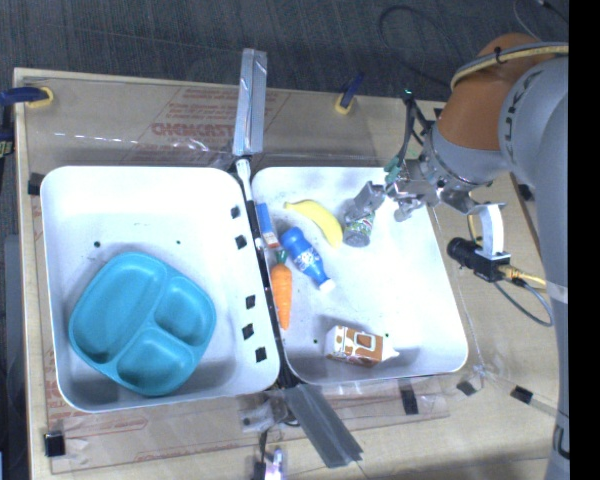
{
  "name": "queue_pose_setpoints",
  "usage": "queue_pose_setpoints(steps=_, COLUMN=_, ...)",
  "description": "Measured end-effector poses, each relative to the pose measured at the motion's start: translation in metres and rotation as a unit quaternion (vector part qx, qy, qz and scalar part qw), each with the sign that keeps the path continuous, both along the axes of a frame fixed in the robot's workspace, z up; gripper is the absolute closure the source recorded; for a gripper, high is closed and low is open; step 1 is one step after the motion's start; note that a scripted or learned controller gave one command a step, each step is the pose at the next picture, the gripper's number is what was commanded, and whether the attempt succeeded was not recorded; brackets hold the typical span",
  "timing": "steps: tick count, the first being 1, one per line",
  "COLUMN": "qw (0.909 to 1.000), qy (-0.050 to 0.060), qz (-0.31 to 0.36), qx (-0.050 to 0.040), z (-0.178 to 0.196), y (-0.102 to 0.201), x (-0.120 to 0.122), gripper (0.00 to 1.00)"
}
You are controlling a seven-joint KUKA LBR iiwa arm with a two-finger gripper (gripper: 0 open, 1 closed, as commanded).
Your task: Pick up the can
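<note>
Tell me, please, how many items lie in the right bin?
5: banana and can at the far end, blue bottle mid-bin, carrot by the divider, carton nearest. Smaller ones may be hidden.

Landmark = the blue bottle [306,256] in the right bin [435,343].

Up and right of it, v. tight: banana [318,219] almost touches the bottle, can [358,226] sits just past the banana, w/ the gripper [378,196] right by the can's top.

Left of the bottle: carrot [281,294] lies along the wall btw the bins. No way in there.

Below and right: carton [356,345] near the front wall.

Right of the bottle: big bare white floor, lots of room.

Far left of it: left bin [130,208], teal tray [142,320] fills the front part; back part is open.
</note>
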State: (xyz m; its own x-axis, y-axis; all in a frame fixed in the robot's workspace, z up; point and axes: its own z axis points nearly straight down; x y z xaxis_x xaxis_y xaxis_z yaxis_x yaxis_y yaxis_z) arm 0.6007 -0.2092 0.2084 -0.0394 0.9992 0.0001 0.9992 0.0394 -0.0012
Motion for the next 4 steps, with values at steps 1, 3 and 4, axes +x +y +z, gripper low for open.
queue_pose_setpoints(steps=1, qw=0.9995, qy=-0.011, qz=0.028, qx=-0.0041, z=-0.084, y=-0.001, x=0.038, gripper=0.00)
queue_pose_setpoints(steps=3, qw=0.9991, qy=-0.015, qz=0.039, qx=-0.0038, z=-0.097, y=0.001, x=0.058, gripper=0.00)
queue_pose_setpoints(steps=4, qw=0.9996, qy=-0.016, qz=0.023, qx=-0.0039, z=-0.098, y=0.001, x=0.059, gripper=0.00)
